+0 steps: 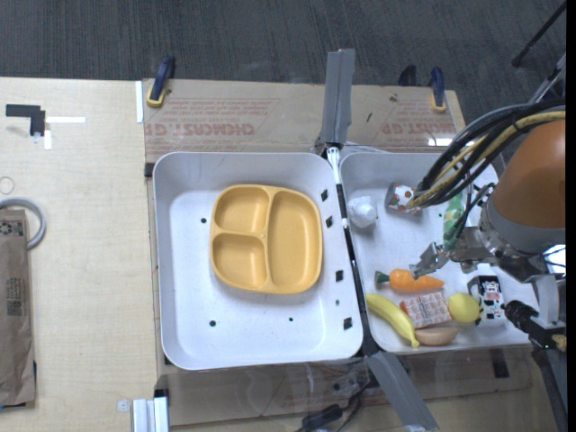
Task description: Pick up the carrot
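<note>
Starting at the far left, the tabletop (81,241) has a brown paper bag (15,304) lying along its edge and a small black bracket (27,117) up near the top. Next over is the left white bin (180,331), and all that's sitting in it is a yellow divided plate (266,238) with three compartments, roughly in the middle of the bin. A grey divider bar (337,97) runs down toward where the two bins meet.

The right bin (378,232) is the busy one. Up near its top left there's a whitish round thing (362,211), too blurry to say what exactly. Down at the bottom edge there's a banana (393,319), then a pinkish patterned block (425,310) touching it, and a lemon (463,308) just beside that.

The carrot (412,282) is lying flat in the right bin, just above the banana and the block, orange body pointing right with a green bit at its left end. The pincer (430,261) is right at the carrot's upper side, and honestly I can't tell whether it's released or clenched from this angle. The arm (531,196) with its orange band comes in from the right, black cables looping over it.
</note>
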Available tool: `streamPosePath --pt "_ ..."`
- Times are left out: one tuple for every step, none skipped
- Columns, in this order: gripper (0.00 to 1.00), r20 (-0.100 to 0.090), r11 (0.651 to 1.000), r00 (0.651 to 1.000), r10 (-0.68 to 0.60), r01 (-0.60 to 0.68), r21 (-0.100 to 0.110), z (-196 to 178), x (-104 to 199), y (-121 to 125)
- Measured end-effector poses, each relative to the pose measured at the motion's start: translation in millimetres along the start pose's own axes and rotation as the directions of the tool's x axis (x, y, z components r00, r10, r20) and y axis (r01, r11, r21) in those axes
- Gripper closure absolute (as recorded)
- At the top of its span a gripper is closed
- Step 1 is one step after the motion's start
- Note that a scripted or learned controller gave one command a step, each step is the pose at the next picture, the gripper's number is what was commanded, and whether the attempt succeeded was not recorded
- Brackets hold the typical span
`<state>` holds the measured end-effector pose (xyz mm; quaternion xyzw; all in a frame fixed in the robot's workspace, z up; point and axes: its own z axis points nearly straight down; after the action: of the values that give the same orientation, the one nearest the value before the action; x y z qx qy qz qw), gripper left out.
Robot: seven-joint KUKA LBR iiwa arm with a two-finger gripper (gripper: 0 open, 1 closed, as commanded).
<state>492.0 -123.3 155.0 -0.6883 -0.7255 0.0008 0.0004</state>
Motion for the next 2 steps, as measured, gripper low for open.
streamPosePath --pt "0.00 0.000 0.985 0.985 -0.173 0.173 0.000 64.1 25.1 6.1" --pt "1.00 0.001 0.986 0.986 -0.167 0.167 0.001 55.3 23.5 6.0"
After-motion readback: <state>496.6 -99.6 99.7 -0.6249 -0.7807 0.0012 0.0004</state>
